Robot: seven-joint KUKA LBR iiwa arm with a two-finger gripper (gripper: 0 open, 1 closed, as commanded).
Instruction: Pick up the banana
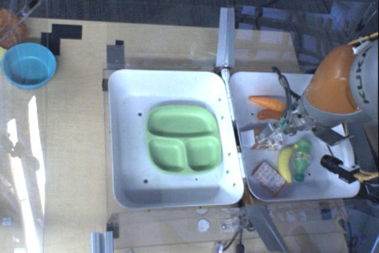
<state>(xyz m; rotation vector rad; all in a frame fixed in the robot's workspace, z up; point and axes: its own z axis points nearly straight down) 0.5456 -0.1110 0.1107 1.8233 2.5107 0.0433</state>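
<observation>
1. While the arm [340, 83] hangs over the right bin [249, 145], your hand [288, 121] sits low among the clutter, and I can't tell how it's set.
2. The banana [285, 164] lies free on the bin floor, just beside a green bottle [301, 158], with a carrot [267, 102] further back.
3. You're in the approach; nothing is gripped that I can see.
4. Next, shift toward the banana's middle and drop cleanly, clear of that bottle.
</observation>
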